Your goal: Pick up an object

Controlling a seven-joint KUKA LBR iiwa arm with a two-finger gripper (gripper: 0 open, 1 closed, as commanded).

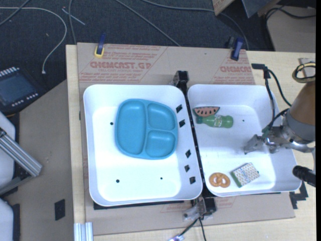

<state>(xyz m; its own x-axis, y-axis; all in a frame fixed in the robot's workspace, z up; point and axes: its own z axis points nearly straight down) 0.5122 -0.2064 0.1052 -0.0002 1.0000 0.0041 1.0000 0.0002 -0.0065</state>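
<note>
Cardboard sheeting covers the desk [150, 54], and on it two shallow white plastic bins sit side by side, apparently so that things can be sorted from one to the other. In the left bin [100, 169] lies a blue three-compartment plastic tray [146, 128], flat and roughly central. The right bin [235, 97] holds the smaller candidates for picking: a red toy watermelon slice [206, 111] touching a green toy bottle [216, 121] lying on its side near the far wall, and, near the front wall, a small brown pretzel [219, 179] just beside a green-and-white patterned packet [245, 174]. They are scattered loosely, which leaves room to come down on each one.

My gripper [253, 145] hangs low over the right bin's right half, between the bottle and the packet, apart from both. Nothing shows between its fingers, so I judge I hold nothing; whether they are spread or closed I cannot tell. The packet looks nearest to me.
</note>
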